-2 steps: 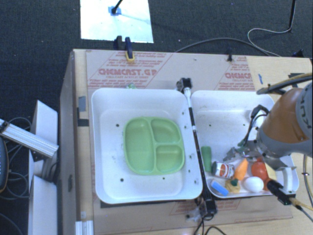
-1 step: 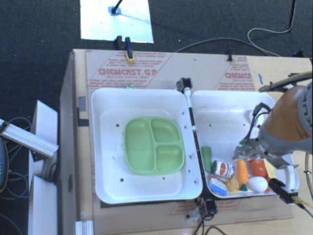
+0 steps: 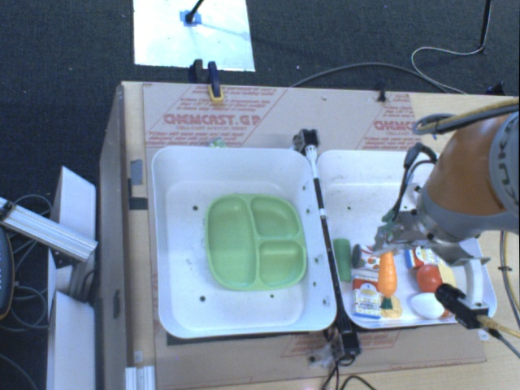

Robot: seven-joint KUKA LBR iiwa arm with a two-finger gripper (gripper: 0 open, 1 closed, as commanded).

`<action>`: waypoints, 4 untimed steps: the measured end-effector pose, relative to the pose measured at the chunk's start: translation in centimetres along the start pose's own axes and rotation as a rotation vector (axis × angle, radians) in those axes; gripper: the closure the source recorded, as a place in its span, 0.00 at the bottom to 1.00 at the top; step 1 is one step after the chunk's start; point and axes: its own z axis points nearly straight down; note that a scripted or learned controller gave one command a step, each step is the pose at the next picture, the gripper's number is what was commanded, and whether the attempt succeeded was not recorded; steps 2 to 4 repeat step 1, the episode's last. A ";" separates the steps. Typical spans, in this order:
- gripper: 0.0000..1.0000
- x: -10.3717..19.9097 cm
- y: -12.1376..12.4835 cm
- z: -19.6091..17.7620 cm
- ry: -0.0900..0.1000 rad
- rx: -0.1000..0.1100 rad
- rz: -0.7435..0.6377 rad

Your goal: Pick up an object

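The right bin (image 3: 357, 177) holds a cluster of small items at its near end. Among them are an orange carrot (image 3: 387, 273), a red tomato (image 3: 428, 277), a white egg (image 3: 424, 305), a green block (image 3: 342, 259) against the left wall and a printed packet (image 3: 367, 296). My gripper (image 3: 393, 236) hangs low over this cluster, just above the carrot's top end and left of the tomato. The grey arm with its orange band (image 3: 475, 173) covers the right side of the bin. Nothing is seen held.
The left bin (image 3: 183, 177) carries a green divided plate (image 3: 255, 242) in its middle. A black rail (image 3: 319, 210) runs between the two bins. The far half of the right bin is bare white floor. A cable (image 3: 406, 193) loops beside the wrist.
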 end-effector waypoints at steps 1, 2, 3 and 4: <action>1.00 3.2 0.0 -5.5 0.000 0.000 -0.001; 1.00 3.2 0.0 -5.5 0.000 0.000 -0.001; 1.00 3.2 0.0 -5.5 0.000 0.000 -0.001; 1.00 3.2 0.0 -5.5 0.000 0.000 -0.001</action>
